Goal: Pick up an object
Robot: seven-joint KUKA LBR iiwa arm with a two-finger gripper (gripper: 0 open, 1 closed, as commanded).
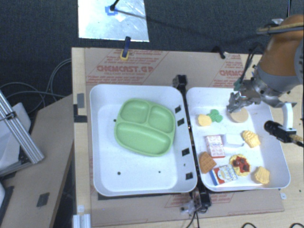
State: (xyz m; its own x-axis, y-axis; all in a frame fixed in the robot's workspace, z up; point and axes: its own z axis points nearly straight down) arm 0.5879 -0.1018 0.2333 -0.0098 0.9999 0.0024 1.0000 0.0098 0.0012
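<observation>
Green divided plate [145,127] sits alone in the bin far to the gripper's left. Nearer, just left of the gripper [236,104], lie a yellow piece [204,120] and a green piece [216,115]. A tan disc [240,115] lies directly under the fingertips, touching or almost so. Whether the fingers are parted or closed on it I cannot tell. The likely failure, as I judge it: the disc is flat and low, so the tips may skid off its edge or press onto the bin floor and lift nothing. The arm reaches in from the right, wrist bent down over the bin's upper part
</observation>
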